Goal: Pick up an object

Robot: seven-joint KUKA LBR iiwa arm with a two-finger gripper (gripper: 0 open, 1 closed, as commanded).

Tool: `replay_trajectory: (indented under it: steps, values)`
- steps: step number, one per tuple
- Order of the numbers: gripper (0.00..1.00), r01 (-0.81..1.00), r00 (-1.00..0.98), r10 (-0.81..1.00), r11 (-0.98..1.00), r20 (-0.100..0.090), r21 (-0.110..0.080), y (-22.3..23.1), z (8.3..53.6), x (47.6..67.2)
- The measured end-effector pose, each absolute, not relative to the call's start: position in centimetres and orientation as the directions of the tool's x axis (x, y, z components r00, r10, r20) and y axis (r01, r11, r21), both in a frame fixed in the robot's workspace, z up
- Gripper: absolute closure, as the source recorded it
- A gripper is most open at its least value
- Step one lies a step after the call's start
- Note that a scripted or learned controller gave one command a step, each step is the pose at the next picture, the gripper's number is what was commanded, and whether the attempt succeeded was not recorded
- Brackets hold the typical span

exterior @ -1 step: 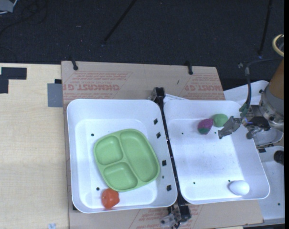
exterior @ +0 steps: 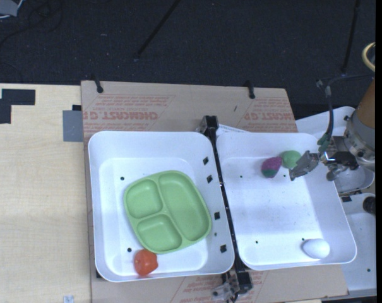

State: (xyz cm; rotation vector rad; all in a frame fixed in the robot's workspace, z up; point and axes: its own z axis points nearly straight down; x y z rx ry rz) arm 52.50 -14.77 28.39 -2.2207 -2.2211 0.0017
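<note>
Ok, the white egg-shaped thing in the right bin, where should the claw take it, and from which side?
Probably straight from above, closing across the narrower middle of the white egg-shaped object. It lies on its side, near the front right corner of the right bin, so the walls would likely crowd a sideways approach. Set the fingers along the front-back line; its rounded shape may slip otherwise.

Gripper (exterior: 312,163): at the right bin's (exterior: 285,257) far right wall.
Just left: green ball (exterior: 292,158) and purple object (exterior: 271,166) block.
Below-left: open floor.
Nearer corner: white egg (exterior: 316,248).
Far left: green tray (exterior: 167,211), red object (exterior: 145,262).
</note>
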Motion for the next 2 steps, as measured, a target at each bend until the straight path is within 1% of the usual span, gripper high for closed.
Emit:
replay_trajectory:
  steps: [1, 2]
  values:
    - [0.0, 1.0, -0.001, 1.0, 0.001, 0.002, -0.008, -14.0, 23.7, 52.1]
    - [0.0, 1.0, 0.0, 1.0, 0.0, 0.002, -0.008, -14.7, 18.9, 52.3]
